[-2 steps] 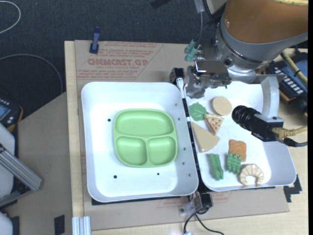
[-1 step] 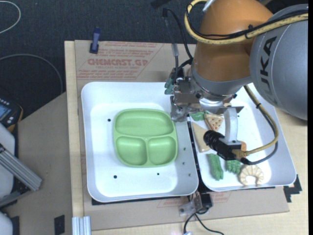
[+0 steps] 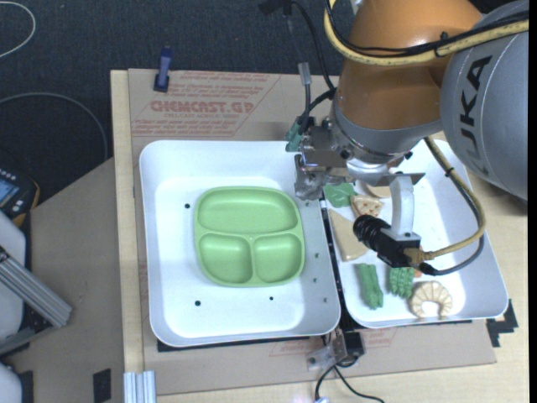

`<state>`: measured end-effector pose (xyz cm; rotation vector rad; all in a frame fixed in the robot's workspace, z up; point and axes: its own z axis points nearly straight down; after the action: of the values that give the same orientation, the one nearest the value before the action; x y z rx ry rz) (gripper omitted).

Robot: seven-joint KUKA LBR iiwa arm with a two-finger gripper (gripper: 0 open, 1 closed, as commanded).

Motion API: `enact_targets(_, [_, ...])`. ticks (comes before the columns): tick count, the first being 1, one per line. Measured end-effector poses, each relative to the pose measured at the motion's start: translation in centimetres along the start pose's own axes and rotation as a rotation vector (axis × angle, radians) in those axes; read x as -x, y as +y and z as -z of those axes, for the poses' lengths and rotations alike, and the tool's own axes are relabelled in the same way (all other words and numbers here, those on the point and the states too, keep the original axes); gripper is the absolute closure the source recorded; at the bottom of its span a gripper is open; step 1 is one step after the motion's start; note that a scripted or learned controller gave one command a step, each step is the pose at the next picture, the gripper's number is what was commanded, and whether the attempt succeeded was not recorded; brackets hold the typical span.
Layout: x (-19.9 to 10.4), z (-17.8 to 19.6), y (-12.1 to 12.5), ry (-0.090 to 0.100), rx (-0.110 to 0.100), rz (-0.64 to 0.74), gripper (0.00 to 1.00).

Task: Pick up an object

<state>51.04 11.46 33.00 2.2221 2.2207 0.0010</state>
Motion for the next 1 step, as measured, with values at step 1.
enact_targets(1, [-0.03, 1.02, 0.05, 0.0, 0.002, 0.0, 1.0])
